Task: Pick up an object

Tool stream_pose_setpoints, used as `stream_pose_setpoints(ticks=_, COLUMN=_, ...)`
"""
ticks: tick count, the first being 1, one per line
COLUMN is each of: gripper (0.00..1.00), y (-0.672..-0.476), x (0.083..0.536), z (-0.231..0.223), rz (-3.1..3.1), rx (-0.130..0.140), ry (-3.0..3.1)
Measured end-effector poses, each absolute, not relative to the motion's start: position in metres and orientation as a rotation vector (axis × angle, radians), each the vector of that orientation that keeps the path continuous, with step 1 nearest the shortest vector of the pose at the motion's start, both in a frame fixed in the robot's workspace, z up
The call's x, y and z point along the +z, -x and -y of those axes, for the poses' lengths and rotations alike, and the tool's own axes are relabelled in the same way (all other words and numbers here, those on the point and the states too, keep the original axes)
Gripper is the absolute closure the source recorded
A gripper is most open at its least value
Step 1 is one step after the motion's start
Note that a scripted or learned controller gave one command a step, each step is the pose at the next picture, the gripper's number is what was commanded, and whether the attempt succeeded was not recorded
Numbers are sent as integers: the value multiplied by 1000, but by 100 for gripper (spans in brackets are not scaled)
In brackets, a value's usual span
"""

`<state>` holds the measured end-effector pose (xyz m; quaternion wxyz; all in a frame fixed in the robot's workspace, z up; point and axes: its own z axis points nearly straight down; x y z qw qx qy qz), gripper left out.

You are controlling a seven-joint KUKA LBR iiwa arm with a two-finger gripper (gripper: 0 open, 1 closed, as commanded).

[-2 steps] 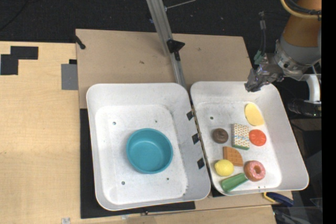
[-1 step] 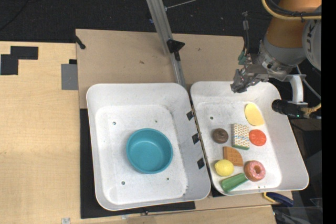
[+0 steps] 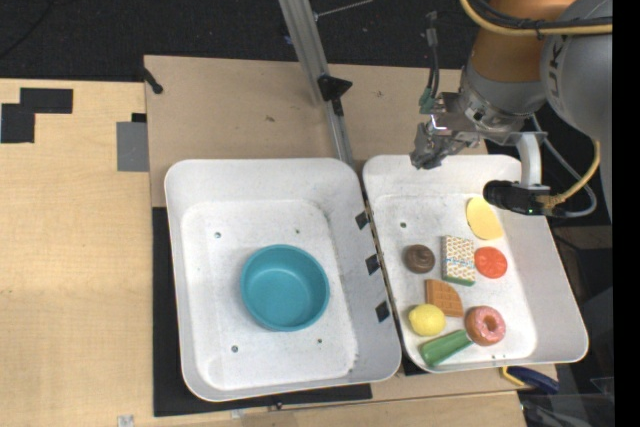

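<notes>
While the gripper (image 3: 432,150) hangs over the far rim of the right bin (image 3: 560,315), the left bin (image 3: 200,185) lies well off to its left and nearer the camera, with a teal bowl (image 3: 285,287) sitting in its middle. A slanted metal rail (image 3: 300,25) crosses the surface (image 3: 220,105) just left of the gripper, running down to the gap between the two bins. Nothing sits between the gripper's fingers; whether they are spread or closed cannot be told from this angle.

All the small things lie nearer the camera than the gripper and apart from it. Almost straight below it in the view is a brown chocolate donut (image 3: 419,258), with a yellow round fruit (image 3: 427,319) and a green cucumber-like piece (image 3: 444,347) further toward the near rim. An orange wedge (image 3: 443,295) lies between the donut and the yellow fruit, slightly right. Right of the donut stands a checkered block (image 3: 458,258), touching or just beside a red round piece (image 3: 490,262). A pale yellow lemon-like piece (image 3: 484,218) is the closest item to the gripper, below and to its right. A pink-frosted donut (image 3: 485,325) lies near the bin's near right corner, beside the green piece.
</notes>
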<state>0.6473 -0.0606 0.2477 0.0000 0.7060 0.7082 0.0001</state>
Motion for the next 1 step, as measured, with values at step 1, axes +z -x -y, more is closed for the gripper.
stream_pose_setpoints(ticks=1, gripper=100, y=-641, x=240, z=6, rz=-2226, rx=0, ry=-2219)
